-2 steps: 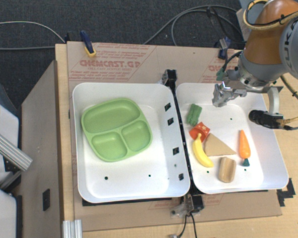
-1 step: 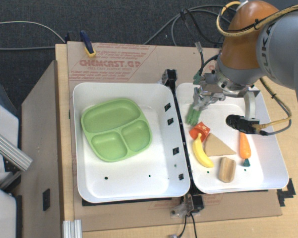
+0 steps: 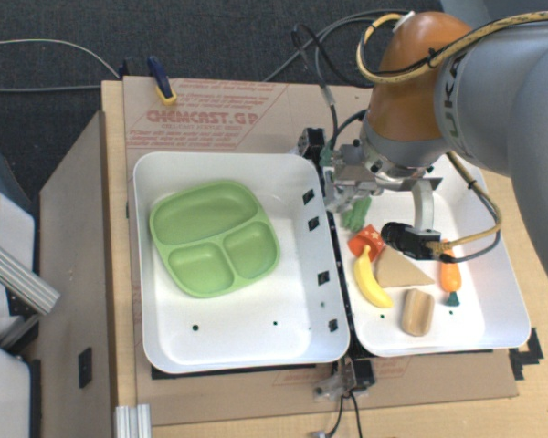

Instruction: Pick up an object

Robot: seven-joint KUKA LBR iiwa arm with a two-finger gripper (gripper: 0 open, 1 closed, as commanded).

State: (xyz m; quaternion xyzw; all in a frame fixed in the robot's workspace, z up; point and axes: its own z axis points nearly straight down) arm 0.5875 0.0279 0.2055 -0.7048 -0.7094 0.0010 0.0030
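My gripper hangs over the far left corner of the right bin, close to the wall between the two bins. Directly under it a small green object pokes out; whether it is between the fingers is hidden by the wrist. Just in front lie a red-orange pepper, a yellow banana, a tan wedge, a tan bread roll and a small orange carrot.
The left bin holds a green divided plate. The grey arm with its orange band covers the far side of the right bin. A cardboard sheet lies behind the bins.
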